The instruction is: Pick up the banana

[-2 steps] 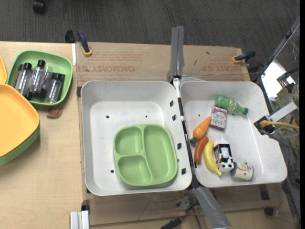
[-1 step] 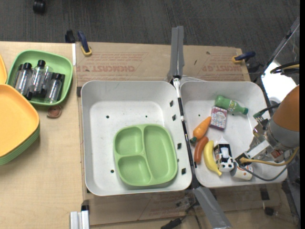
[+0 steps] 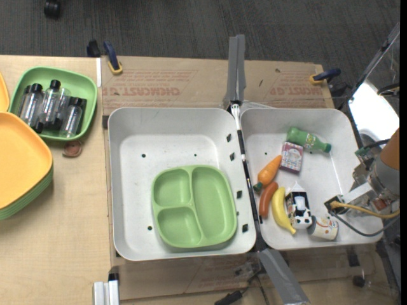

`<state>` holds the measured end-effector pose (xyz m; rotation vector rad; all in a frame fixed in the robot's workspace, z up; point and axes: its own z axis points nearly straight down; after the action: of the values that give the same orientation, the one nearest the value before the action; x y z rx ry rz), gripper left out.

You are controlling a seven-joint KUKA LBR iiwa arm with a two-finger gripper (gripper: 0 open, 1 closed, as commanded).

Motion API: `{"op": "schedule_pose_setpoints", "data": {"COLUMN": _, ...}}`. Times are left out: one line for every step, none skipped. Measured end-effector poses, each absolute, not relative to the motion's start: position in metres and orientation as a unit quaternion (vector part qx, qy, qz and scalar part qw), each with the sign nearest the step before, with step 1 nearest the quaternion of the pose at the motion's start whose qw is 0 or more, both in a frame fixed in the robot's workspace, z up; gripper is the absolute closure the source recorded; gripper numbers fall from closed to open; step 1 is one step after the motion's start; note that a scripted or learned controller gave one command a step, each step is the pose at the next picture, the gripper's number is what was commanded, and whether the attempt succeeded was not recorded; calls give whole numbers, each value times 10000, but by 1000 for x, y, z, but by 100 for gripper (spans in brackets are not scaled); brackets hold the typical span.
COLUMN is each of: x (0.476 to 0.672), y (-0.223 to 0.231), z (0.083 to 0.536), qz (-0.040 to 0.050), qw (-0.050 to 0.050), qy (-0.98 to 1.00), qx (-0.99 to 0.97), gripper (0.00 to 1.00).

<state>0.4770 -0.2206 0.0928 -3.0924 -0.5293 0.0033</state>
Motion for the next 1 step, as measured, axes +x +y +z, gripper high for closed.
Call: {"op": "schedule_pose_setpoints", "data": {"x": 518, "y": -219, "z": 88, "qz": 59, "qw": 49, "qy": -1017, "qx": -9948, "gripper": 100}}
